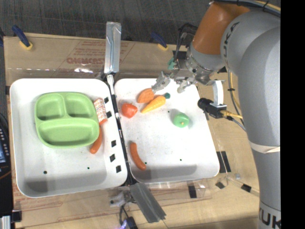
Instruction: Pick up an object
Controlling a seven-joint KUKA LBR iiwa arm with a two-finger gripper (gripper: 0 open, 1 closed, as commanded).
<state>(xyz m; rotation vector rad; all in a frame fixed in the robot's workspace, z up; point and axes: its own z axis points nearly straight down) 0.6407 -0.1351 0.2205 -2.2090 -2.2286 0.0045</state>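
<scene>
My gripper (171, 84) hangs over the far edge of the right bin (205, 151). Its two fingers stand apart, open, with nothing between them. The left finger (160, 83) is just above and right of an orange rounded toy (145, 95). A toy carrot (153, 104) lies beside that toy, slanting toward the gripper. Further left sits a red tomato (128, 110). A green apple-like toy (180, 120) rests to the right, below the gripper. A red-orange sausage (137, 156) lies near the bin's front left.
The left bin (24, 175) bears a green divided plate (66, 118), a small striped roll (100, 109) and an orange sausage (96, 142). A raised divider with black marks (114, 128) separates the bins. The grey arm (257, 80) fills the right side.
</scene>
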